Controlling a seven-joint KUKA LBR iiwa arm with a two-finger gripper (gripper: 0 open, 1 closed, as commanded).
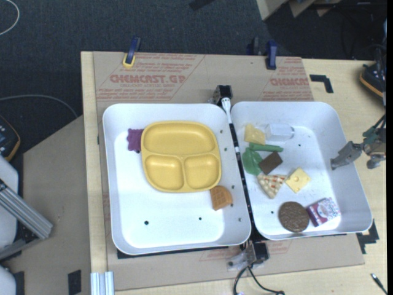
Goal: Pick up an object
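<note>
The right bin (344, 134) has bare floor along its right half, while its things crowd the left and the near edge. The left bin (172, 226) has bare floor toward the near rim, below the yellow tray (181, 154). A purple piece (134, 139) touches the tray's left side, and a waffle (221, 197) lies just beside its near right corner. The two bins meet along a dark seam at mid-view.

The surface (202, 72) is brown board with red print, held by a yellow clamp (130, 55) and a blue clamp (271, 54) at its far edge. Dark carpet lies beyond it.

The gripper (351, 154) sits at the right bin's right rim, above the wall; whether it is spread or pressed together cannot be told, and nothing shows between its tips. The cheese wedge (298, 180) lies left of it and nearer, apart from it. The brown cookie (293, 217) and a wrapped candy (323, 210) lie by the near rim, well apart from the gripper. A pizza slice (271, 184), a brown block (269, 162), a green piece (252, 160) and a yellow block (254, 134) lie toward the seam.
</note>
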